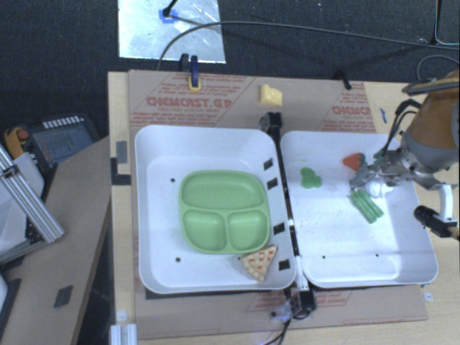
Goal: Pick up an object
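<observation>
Pizza slice [259, 263] lies at the left bin's [154, 192] front edge, beside the green plate [223, 210]. Over the right bin [338, 257], the gripper [375, 184] hangs just above the green stick [367, 207], probably its target; I cannot tell how the fingers stand, and nothing visible is held.

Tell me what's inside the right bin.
The right bin holds a small green piece, an orange piece and a green ridged piece. The gripper hangs over them, covering whatever lies beneath it.
</observation>
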Controlling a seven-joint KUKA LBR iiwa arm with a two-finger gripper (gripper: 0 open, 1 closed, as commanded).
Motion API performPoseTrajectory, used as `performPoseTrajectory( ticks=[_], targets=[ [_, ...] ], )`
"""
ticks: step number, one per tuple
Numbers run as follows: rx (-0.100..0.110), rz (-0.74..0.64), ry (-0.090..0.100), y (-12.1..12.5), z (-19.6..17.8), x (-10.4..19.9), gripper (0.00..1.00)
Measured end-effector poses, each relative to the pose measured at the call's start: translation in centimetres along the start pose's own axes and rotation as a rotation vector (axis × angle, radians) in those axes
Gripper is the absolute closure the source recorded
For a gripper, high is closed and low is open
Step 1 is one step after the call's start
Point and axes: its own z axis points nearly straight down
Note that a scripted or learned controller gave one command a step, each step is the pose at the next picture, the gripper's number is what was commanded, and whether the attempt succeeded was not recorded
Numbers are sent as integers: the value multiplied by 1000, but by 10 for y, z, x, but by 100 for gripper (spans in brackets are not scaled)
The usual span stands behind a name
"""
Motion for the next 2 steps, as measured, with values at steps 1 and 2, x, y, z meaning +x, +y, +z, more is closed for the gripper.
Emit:
performPoseTrajectory(
  ticks=[1, 2],
  targets=[
    [-10, -1, -7, 3, -13, -2, 100],
    [14, -1, 7, 14, -61, -4, 100]
  ],
)
